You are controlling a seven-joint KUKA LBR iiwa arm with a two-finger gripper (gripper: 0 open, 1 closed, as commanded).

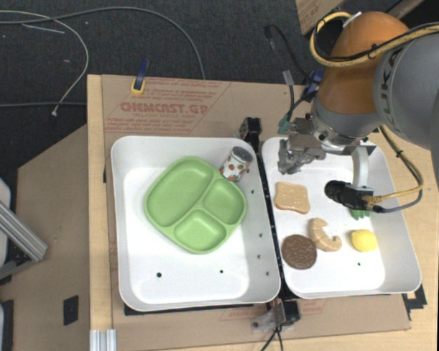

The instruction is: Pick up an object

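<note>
Nothing lifted yet: the gripper [292, 158] hangs low over the back left corner of the right bin [396, 267], and whether it is released or clenched I cannot tell. The toast slice [292, 198] lies just below it, flat on the bin floor. The brown cookie [299, 251], croissant piece [325, 235] and yellow lemon [364, 241] also sit untouched. The whole pick remains.

Grey arm [417, 84], orange band [360, 61], yellow cable, dark metal tool [292, 158].
</note>
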